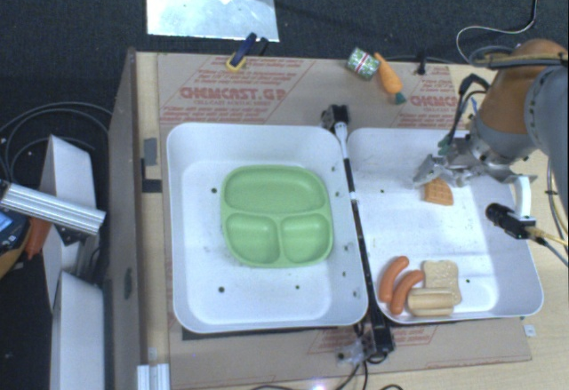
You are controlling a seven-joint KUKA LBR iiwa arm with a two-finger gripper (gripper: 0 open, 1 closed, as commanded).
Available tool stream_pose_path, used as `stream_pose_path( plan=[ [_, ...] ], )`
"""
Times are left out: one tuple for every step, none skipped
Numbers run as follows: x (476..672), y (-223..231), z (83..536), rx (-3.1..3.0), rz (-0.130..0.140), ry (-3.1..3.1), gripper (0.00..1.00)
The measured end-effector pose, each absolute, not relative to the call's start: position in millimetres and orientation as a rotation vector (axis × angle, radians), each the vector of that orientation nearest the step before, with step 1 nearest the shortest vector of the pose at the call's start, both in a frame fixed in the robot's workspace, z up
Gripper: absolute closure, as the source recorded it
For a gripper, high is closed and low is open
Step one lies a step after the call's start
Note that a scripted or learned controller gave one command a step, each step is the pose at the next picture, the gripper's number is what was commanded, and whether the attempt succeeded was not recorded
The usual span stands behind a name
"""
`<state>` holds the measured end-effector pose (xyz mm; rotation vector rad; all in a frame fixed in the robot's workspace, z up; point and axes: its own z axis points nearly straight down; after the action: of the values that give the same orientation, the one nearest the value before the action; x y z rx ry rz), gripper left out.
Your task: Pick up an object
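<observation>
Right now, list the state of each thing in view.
Green plate: flat in left bin.
Orange wedge: flat in right bin, at the gripper.
Sausages: lying side by side.
Bread slice: flat, beside sausages.
Carrot: lying outside both bins.
Can: on its side by carrot.

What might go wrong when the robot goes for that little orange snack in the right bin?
1. The orange snack looks flat against the floor of the right bin, so the tool, just above it in the view, may well push it along instead of lifting it.
2. If it aims for the sausages instead, the bread slice and bun are packed close, so it might knock those.
</observation>
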<state>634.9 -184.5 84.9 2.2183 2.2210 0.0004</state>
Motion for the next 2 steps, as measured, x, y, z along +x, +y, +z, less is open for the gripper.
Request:
stream_pose_path(
  plan=[
    [634.5, -186, 85, 2.218, 0.0, 2.221, 0.0],
    [622.5, -185, 85, 2.218, 0.0, 2.221, 0.0]
  ],
)
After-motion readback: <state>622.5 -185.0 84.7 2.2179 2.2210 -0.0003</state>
